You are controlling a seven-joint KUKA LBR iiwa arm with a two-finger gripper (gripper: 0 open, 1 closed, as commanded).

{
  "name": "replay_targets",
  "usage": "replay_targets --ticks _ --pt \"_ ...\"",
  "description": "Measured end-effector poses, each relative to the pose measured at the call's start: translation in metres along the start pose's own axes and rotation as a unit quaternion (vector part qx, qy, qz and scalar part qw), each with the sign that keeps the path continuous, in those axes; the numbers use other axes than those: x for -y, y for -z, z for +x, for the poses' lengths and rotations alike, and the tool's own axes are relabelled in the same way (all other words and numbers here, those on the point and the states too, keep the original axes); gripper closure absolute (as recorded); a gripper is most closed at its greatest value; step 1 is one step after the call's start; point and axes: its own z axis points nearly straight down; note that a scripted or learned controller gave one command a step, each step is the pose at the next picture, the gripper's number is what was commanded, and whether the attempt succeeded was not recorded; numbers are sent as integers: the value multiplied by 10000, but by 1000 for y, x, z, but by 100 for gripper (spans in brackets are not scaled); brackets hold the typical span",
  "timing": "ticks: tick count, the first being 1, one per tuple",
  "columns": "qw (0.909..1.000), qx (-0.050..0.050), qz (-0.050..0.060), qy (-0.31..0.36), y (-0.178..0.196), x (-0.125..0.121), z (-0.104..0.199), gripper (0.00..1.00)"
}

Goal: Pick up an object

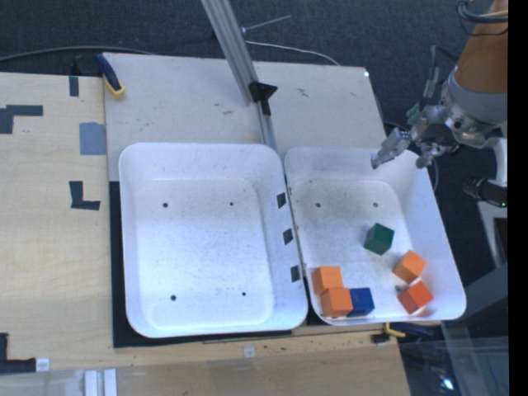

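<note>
- Camera view, the count: two white bins side by side, the left bin (132, 221) and the right bin (429, 213).
- In the right bin lie six blocks: one green block (379, 238), one blue block (360, 301) and four orange ones.
- Two orange blocks sit at the near left corner of the right bin, the rear orange block (327, 277) touching the front orange block (336, 301), with the blue block just beside the front one on its right.
- The other two are toward the near right corner: the upper orange block (410, 266) and the lower orange block (415, 296), close together.
- The green block lies alone near the middle of the bin, apart from the rest.
- Hard to make out: the gripper (404, 148) sits over the far right rim of the right bin, small and blurred; I cannot tell whether the claw is open or closed, and nothing is seen in it.
- The arm (483, 73) is cut off at the right and top edges.
- Orientation: the blocks are near cubes with no clear long axis; the green one and the two right orange ones sit turned at an angle to the bin walls, and the left pair and the blue one lie roughly square to them.
</note>
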Motion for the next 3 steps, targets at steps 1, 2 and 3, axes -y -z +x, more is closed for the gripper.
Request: replay_targets --ticks 1,2,3 --pt "10000 -6 20 3 -47 -5 17 0" --pt "10000 -2 44 -33 -126 24 -38 0" --pt "10000 -16 38 -9 -182 63 -19 0"
